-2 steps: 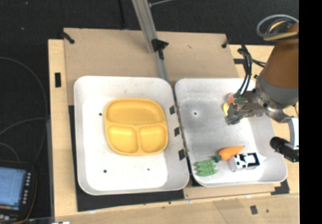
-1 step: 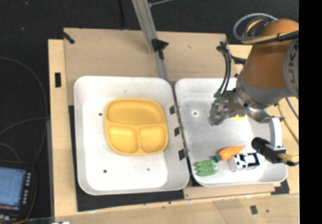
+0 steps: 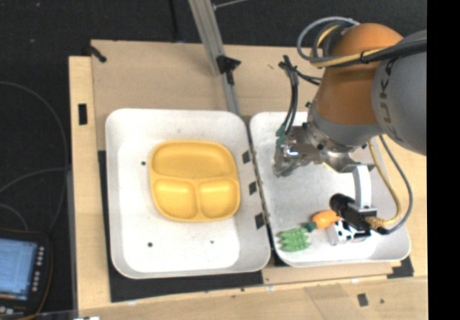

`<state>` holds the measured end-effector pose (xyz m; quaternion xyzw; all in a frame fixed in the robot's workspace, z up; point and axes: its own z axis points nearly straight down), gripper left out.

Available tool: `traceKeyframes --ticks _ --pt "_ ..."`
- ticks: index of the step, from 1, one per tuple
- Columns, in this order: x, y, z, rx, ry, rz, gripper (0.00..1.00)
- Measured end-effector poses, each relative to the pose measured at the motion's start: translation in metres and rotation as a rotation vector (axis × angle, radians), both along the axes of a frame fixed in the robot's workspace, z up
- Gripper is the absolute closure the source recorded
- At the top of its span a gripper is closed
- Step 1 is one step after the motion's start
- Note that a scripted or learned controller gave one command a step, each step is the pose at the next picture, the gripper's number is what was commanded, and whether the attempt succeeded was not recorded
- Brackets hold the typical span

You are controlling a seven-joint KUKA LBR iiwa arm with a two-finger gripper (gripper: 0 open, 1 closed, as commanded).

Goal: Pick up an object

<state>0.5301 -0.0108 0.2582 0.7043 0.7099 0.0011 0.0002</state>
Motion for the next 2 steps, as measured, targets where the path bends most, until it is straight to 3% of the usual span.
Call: traceKeyframes --ticks 2 --pt "-0.009 0.097 0.005 0.001 0.001 0.0 1.0"
